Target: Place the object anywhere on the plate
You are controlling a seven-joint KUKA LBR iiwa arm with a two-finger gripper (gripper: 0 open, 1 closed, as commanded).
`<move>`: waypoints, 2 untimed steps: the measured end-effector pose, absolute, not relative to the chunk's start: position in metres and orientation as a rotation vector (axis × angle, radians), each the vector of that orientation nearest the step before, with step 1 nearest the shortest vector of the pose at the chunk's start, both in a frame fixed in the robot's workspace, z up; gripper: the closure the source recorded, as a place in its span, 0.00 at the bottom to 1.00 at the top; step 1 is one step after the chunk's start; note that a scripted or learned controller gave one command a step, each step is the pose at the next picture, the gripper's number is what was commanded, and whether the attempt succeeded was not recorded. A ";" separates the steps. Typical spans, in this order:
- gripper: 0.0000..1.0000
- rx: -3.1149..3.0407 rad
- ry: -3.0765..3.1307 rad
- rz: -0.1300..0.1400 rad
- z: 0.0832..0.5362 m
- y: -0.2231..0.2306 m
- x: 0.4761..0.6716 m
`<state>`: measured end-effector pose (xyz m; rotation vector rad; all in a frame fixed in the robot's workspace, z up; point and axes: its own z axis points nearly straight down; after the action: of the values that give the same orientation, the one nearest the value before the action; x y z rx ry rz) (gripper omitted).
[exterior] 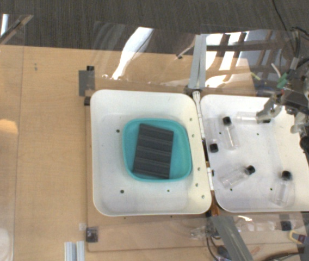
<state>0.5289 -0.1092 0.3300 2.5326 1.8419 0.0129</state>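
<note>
On the teal plate (pixel 184 151), dark grey ribbed rectangular block (pixel 153 150) lying flat, slightly tilted, well right of plate, claw (pixel 307 116), finger state impossible to tell

— What did the plate (pixel 183 145) look like?
— Smooth teal plastic, slightly glossy. The block (pixel 153 150) on it was dark grey, matt and ribbed, perhaps rubber or foam.
— And to the right of the plate?
— Clear vials (pixel 237 175) with black caps, glassy, in a smooth white plastic bin (pixel 263 200). The tabletop (pixel 40 145) looked like pale matt wood.
</note>
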 end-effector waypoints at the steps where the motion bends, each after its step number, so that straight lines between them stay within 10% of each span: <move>1: 0.00 2.676 1.625 0.015 0.435 -0.127 0.533; 2: 0.00 2.849 1.300 0.011 0.436 -0.181 0.492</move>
<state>0.4918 -0.1808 0.4364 2.8493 1.3004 0.0110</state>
